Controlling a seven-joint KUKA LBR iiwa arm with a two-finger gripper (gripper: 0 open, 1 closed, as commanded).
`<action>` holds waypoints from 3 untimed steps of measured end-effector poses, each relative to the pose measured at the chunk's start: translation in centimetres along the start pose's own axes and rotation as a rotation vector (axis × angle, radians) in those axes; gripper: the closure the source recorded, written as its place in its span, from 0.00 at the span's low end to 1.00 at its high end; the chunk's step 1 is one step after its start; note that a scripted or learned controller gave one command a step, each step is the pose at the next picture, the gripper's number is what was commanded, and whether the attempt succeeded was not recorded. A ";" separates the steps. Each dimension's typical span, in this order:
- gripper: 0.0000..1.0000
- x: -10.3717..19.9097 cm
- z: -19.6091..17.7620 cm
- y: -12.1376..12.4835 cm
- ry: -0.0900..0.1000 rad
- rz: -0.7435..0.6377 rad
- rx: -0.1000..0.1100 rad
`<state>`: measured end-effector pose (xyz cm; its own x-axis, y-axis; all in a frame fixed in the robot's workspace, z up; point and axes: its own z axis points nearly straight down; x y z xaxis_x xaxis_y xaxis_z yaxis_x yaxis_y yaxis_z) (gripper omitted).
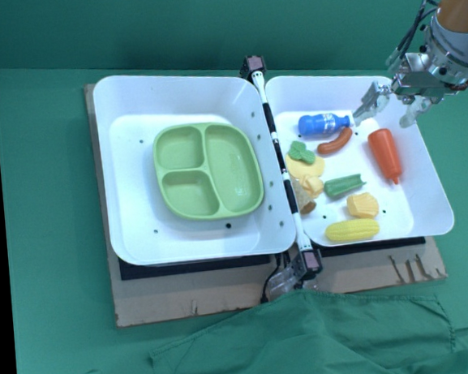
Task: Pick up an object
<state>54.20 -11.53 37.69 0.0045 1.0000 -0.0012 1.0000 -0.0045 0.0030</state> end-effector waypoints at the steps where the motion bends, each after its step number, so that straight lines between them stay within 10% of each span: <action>1: 0.00 -5.2 9.0 1.7 -0.001 0.005 0.007; 2: 0.00 -6.3 18.7 3.1 0.008 -0.003 0.005; 3: 0.00 -3.8 19.1 3.5 -0.008 -0.002 -0.012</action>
